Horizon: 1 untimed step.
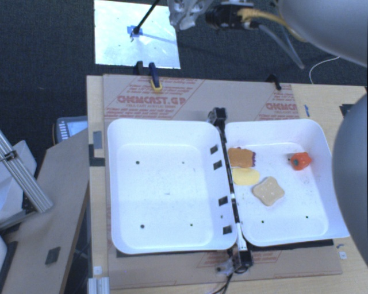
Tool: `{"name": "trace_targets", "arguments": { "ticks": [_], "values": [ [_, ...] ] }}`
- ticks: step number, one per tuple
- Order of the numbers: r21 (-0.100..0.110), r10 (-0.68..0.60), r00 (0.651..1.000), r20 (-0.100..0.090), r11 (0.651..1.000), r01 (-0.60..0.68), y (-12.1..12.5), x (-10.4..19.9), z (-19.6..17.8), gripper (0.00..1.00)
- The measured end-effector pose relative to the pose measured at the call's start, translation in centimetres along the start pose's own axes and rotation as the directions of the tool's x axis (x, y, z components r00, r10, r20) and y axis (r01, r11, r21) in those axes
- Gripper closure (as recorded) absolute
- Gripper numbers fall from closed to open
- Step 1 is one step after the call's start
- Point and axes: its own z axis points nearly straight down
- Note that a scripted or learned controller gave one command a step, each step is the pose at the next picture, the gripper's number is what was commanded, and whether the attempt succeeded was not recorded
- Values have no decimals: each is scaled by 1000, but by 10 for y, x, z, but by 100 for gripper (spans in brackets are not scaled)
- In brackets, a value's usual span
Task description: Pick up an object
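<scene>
Gripper [185, 16] sits at the top edge of the frame, center-left of the arm body, well above both bins and off the bench area. It's cropped and blurred there; can't tell whether the claw is wide or narrow, nothing seen in it.

Arm [322, 26] comes in along the upper right, grey bulk also filling the right edge mid-frame. Yellow cable [261, 17] runs along it near the wrist.

All objects are in the right bin [322, 224], clustered in its upper-left half:
- orange-brown piece with a purple edge [241, 157], close to the bin's left wall near the divider
- flat yellow disc [245, 177], just below it, touching or nearly so
- tan toast-shaped piece [268, 191], lower right of the disc, just beside it
- small orange-red item [299, 161], alone toward the right wall, well apart from the other three

Lower half of the right bin floor is bare, so open room on that side. The orange-brown piece is tight against the left wall; little clearance there. The orange-red item has free space all round.

Left bin [167, 189] floor shows a few dark dots.

Black clips [217, 165] line the seam between bins. Yellow-and-dark clamp [154, 77] on the board's top edge, upper left.
</scene>
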Motion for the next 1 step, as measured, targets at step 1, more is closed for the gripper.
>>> {"name": "trace_targets", "arguments": {
  "ticks": [1],
  "values": [
    [1,-1,1000,0,1000,1,0,0,0,0]
  ]
}}
